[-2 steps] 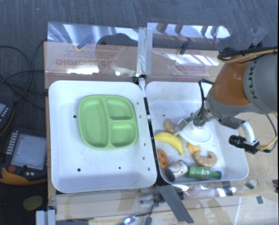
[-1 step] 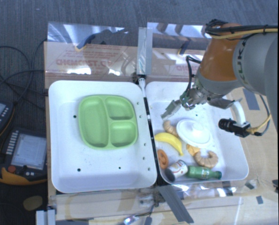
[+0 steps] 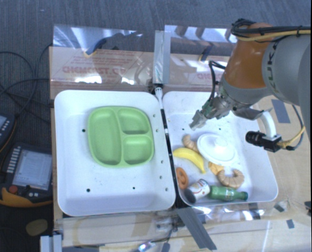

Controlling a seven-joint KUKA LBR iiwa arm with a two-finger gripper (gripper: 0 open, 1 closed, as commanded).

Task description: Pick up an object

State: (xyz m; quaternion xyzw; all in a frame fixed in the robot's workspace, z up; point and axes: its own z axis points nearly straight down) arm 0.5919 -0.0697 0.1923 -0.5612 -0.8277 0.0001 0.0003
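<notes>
End effector (image 3: 200,119) hovered over the right bin (image 3: 268,164), upper-left part; finger opening could not be told, and nothing was seen held. Nearest candidate, the white lid (image 3: 216,146), lay just below and right of it. Banana (image 3: 191,157) lay lower, long axis slanting down-right.

Banana (image 3: 190,158), bottle (image 3: 227,194), donut (image 3: 231,178): right bin (image 3: 268,185).

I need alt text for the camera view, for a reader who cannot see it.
A grey and orange arm hangs its claw over the right bin, above a banana, a white lid, a green bottle and pastries. The left bin holds a green tray.
</notes>
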